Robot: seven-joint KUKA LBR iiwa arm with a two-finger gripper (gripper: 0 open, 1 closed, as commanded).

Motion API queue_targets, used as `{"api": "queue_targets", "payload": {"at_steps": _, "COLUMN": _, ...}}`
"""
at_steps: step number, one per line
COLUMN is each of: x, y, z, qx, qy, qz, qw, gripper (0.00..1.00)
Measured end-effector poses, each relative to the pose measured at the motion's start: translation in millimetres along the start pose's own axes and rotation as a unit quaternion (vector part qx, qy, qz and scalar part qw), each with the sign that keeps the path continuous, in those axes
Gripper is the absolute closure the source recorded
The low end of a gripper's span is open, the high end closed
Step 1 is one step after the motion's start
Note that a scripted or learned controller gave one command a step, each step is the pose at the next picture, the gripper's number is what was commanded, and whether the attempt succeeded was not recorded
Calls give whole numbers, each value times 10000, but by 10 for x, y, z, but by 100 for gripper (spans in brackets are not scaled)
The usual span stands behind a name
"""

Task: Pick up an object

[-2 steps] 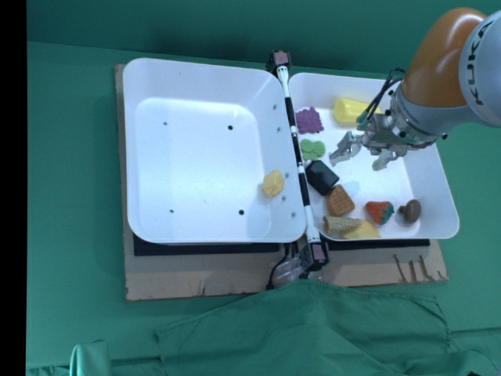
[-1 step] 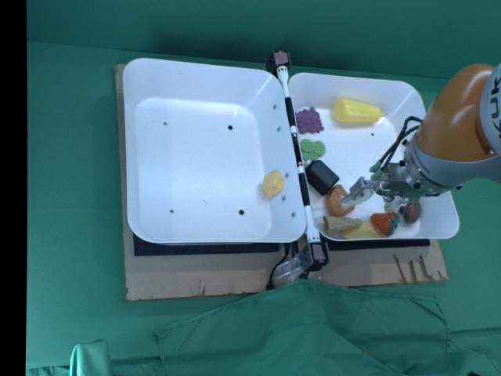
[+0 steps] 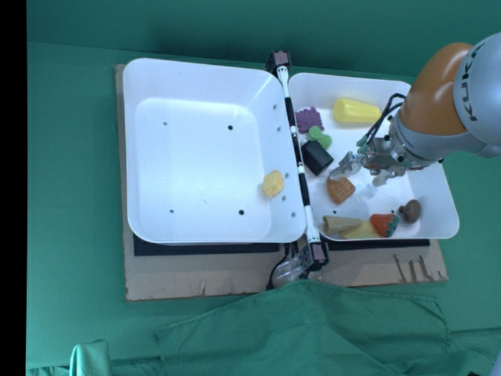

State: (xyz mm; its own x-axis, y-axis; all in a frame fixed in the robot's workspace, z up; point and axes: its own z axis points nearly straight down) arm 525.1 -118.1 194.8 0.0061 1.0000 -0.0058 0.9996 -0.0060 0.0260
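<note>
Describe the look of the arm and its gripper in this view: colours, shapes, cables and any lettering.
The arm is thick and rounded, light grey, with a broad orange band above the wrist and dark KUKA lettering on the grey shell. A thin dark cable loops from the orange band down to the gripper, which is a small metal-grey assembly with greenish parts.

A brown cardboard sheet (image 3: 164,284) lies under both bins on the green cloth (image 3: 70,171). A rumpled green fabric fold (image 3: 313,331) overlaps the sheet's near edge.
</note>
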Motion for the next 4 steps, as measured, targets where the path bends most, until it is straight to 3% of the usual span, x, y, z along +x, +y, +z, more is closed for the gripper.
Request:
{"api": "queue_targets", "payload": {"at_steps": 1, "x": 6, "y": 25, "z": -118, "qx": -23, "qy": 11, "qz": 4, "qw": 10000, "gripper": 100}}
{"api": "queue_targets", "payload": {"at_steps": 2, "x": -746, "y": -218, "z": 13, "qx": 119, "qy": -3, "qz": 29, "qw": 9999, "gripper": 100}}
{"api": "queue_targets", "payload": {"at_steps": 3, "x": -714, "y": -525, "z": 78, "qx": 3, "qy": -22, "qz": -1, "qw": 10000, "gripper": 100}}
{"api": "queue_targets", "payload": {"at_steps": 4, "x": -710, "y": -533, "z": 91, "qx": 31, "qy": -15, "qz": -11, "qw": 10000, "gripper": 0}}
